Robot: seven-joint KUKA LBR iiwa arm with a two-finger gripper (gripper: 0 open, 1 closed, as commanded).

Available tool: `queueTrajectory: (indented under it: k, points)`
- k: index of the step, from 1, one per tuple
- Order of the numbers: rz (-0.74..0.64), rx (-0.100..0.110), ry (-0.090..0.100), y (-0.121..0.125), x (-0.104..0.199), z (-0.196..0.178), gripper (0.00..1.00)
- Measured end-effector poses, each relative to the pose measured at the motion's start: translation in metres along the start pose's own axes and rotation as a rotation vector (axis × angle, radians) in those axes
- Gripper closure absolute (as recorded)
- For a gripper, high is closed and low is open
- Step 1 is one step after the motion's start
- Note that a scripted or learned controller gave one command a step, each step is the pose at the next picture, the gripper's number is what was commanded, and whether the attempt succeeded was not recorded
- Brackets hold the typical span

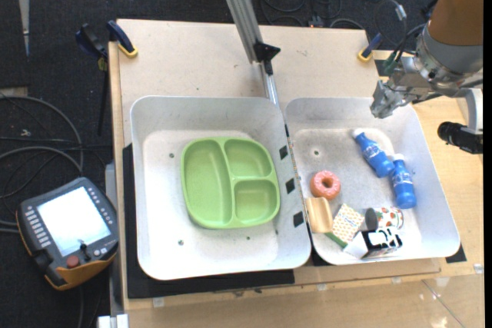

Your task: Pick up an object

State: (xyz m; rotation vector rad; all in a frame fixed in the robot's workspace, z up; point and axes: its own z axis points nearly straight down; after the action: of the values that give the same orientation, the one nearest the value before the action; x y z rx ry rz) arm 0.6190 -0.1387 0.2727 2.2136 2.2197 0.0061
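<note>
Nearest lay one black-and-white toy (382, 234), then one card (346, 221), one pink ring (326, 183), two blue bottles (373, 153), one green tray (231, 182); gripper (382, 105) jaws' state untellable.

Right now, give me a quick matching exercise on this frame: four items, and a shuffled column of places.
Items:
1. green divided plate
2. pink donut
3. blue bottles
4. pincer

Places:
A. right bin, near its left wall
B. above the right bin's far edge
C. left bin, in the middle
D. right bin, lying in its right half

Pairs: 1-C, 2-A, 3-D, 4-B
</note>
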Motion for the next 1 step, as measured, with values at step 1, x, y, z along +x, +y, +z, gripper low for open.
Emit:
queueTrajectory:
  k: [1]
  points:
    - [-0.006, 0.008, 0.004, -0.0062, 0.0578, 0.0047, 1.0]
